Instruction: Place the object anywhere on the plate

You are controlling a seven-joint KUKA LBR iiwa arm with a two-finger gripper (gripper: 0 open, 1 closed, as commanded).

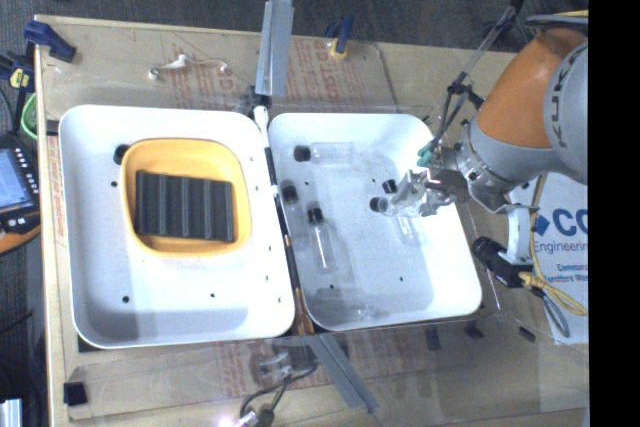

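Plate: yellow-orange with rounded corners, sitting in the left bin, upper-centre of the bin floor. A dark ridged block lies flat on it and covers most of the plate's middle. The rim stays bare all round, widest at the 12 o'clock side.

Right bin: touching the left bin along their shared edge.
- Clear vial with black cap lies on its side at about 11 o'clock from the bin centre, near the top wall.
- Second clear vial, black cap at its upper end, lies lengthwise at about 8 o'clock from centre, body running toward 6.
- Small black piece at 9 o'clock, close to the left wall. Too small to identify.

Gripper: over the right bin at about 3 o'clock from its centre, pointing toward 9. The metal parts blur together, so I cannot tell whether it is wide, narrow or holding anything. A small dark item sits at its tip; whether it is touching or apart is unclear.

Arm: grey with an orange band, entering from the 3 o'clock edge of the view. It is well apart from the plate.

Bench: a metal bar stands at 12 o'clock above the seam between the bins. A blue clamp sits at the 10 o'clock corner.
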